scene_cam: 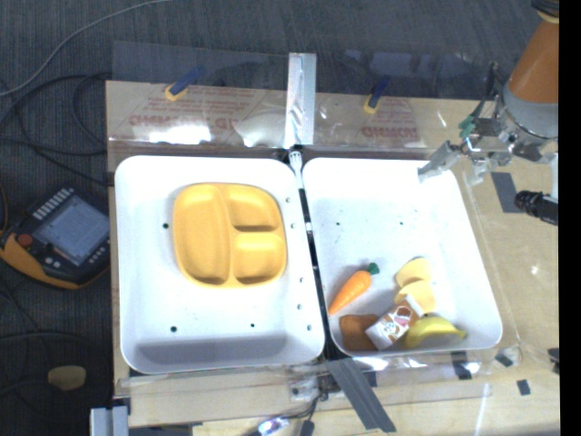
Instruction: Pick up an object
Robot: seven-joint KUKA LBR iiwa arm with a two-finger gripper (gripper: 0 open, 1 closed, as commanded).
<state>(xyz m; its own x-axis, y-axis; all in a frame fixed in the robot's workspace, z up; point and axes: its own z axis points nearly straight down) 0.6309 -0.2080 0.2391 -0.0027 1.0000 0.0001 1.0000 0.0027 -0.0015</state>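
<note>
Gripper (pixel 449 160): over right bin (pixel 399 198) far corner, finger state indiscernible | Carrot (pixel 352 289): in bin, at gripper's 7 o'clock, well apart | Banana (pixel 434 331): 6 o'clock, near edge

Bright, even overhead light, glare on the clear plastic sheet (pixel 272 121) behind the bins, slightly soft focus throughout.

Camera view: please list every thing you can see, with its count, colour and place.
Bins: two, white, side by side on the bench.
Divided tray: one, yellow, in the left bin.
Toy carrot: one, orange, in the right bin.
Small carton: one, white and red, right bin, near front.
Banana: one, yellow, beside the carton.
Yellow pieces: two, behind the carton.
Teach pendant: one, orange and grey, on the floor at left.
Gripper: one, grey, above the right bin's far corner.
</note>
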